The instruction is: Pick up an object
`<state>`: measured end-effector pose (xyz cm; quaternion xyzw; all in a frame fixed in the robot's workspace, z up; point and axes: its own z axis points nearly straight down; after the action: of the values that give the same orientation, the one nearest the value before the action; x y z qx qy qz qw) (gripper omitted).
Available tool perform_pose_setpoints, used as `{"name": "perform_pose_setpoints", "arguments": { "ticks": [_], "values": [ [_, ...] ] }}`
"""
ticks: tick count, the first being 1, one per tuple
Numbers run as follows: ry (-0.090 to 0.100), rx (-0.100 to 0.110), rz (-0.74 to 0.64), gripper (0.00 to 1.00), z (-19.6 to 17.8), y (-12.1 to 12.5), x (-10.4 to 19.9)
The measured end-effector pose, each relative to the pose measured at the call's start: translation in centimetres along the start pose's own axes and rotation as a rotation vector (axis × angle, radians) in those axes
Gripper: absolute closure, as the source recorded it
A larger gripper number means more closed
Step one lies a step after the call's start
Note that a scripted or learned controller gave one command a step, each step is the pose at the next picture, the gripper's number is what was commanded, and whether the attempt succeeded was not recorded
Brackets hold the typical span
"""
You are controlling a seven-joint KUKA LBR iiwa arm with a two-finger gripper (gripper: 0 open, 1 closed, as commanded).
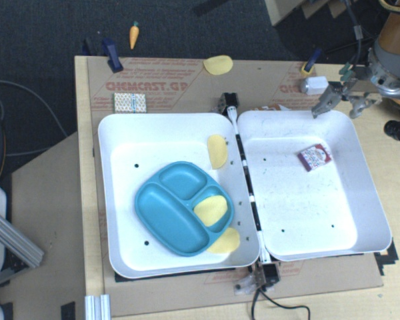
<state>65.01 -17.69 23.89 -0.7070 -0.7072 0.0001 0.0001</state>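
Hand [339, 101] hovers over right bin [360, 199] holding one packet [314, 157].

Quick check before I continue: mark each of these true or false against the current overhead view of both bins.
1. The blue divided plate lies in the left bin. True.
2. The small red packet is in the left bin. False: it lies in the right bin.
3. A yellow piece sits in a compartment of the plate. True.
4. The gripper is down among the things in the left bin. False: it is at the right bin's far edge.
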Motion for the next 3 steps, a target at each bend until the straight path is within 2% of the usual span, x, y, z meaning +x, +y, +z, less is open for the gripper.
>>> {"name": "perform_pose_setpoints", "arguments": {
  "ticks": [1, 2, 3],
  "values": [
    [0.001, 0.004, 0.000, 0.00, 11.8, 1.0, -0.9],
    [-0.006, -0.015, 0.000, 0.00, 14.8, -2.0, 0.0],
    [-0.009, -0.019, 0.001, 1.00, 13.7, -1.9, -0.1]
  ]
}}
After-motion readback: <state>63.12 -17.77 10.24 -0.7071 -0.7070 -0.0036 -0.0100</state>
